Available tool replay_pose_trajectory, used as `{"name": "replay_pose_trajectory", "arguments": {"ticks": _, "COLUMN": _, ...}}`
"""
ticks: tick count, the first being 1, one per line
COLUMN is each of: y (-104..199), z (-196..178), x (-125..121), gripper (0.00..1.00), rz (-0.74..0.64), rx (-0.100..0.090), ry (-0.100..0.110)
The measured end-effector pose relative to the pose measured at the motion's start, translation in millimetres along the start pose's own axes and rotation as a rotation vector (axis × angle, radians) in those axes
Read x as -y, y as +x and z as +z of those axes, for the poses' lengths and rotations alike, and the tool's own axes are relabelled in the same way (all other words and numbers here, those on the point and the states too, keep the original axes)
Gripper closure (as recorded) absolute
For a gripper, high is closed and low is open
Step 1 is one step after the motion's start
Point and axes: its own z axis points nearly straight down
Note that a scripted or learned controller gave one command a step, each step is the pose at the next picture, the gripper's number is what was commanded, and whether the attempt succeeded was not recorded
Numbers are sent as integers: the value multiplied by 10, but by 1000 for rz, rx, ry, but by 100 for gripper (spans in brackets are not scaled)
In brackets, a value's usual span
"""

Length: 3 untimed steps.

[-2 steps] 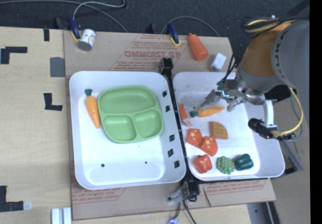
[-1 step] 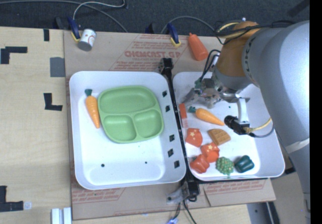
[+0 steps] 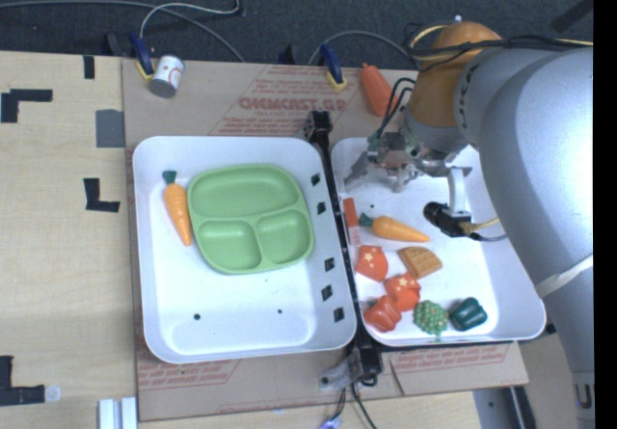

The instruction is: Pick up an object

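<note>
Two bins on the desk: left bin (image 3: pixel 154 321) has a green tray (image 3: pixel 253 218) and a carrot (image 3: pixel 177 210); right bin (image 3: pixel 501 297) holds the pickable pile. Tool (image 3: pixel 390 159) sits at the right bin's upper-left corner, wrist blocks it, so can't tell its state. Nearest candidate: orange carrot (image 3: pixel 400 228) just below it. Tomato (image 3: pixel 372 262), bread slice (image 3: pixel 419 260), broccoli (image 3: pixel 431 317) and green pepper (image 3: pixel 469 313) cluster lower down. Risks: carrot rolls out of the pinch; tool clips the bin wall; crowded pile gives a double-grab or nudge.
</note>
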Motion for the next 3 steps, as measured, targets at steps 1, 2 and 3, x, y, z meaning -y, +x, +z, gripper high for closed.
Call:
{"name": "replay_pose_trajectory", "arguments": {"ticks": 1, "y": 133, "z": -1004, "x": -45, "gripper": 0, "rz": -1, "rx": 0, "ry": 0}}
{"name": "replay_pose_trajectory", "arguments": {"ticks": 2, "y": -7, "z": -796, "x": 363, "gripper": 0, "rz": 1, "rx": 0, "ry": 4}}
{"name": "replay_pose_trajectory", "arguments": {"ticks": 3, "y": -17, "z": -95, "x": 493, "gripper": 0, "rz": 2, "rx": 1, "ry": 1}}
